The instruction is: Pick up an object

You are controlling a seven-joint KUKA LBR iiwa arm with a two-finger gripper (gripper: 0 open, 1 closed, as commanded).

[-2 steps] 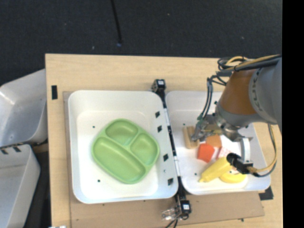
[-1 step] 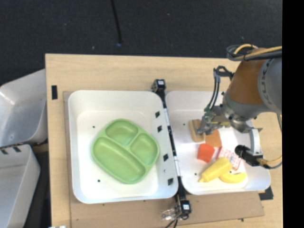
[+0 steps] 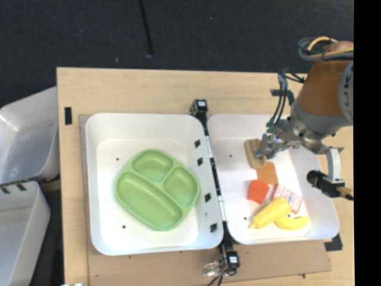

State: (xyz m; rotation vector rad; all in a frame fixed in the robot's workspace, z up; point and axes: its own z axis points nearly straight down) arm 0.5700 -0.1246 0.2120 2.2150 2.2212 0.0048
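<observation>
We see a green divided plate (image 3: 157,188) of smooth, slightly glossy plastic. Both white bins (image 3: 95,159) look like smooth plastic too. The desk (image 3: 119,85) beneath them reads as matt, pale wood.

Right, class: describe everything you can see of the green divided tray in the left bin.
The green divided tray is a light green, rounded plate that looks like smooth plastic. Raised ridges split it into three compartments: two smaller ones toward the far side and one long one along the near side. It lies flat and right side up near the middle of the left bin, turned at a slant to the bin's walls. Nothing lies in it, and it touches only the bin floor.
</observation>
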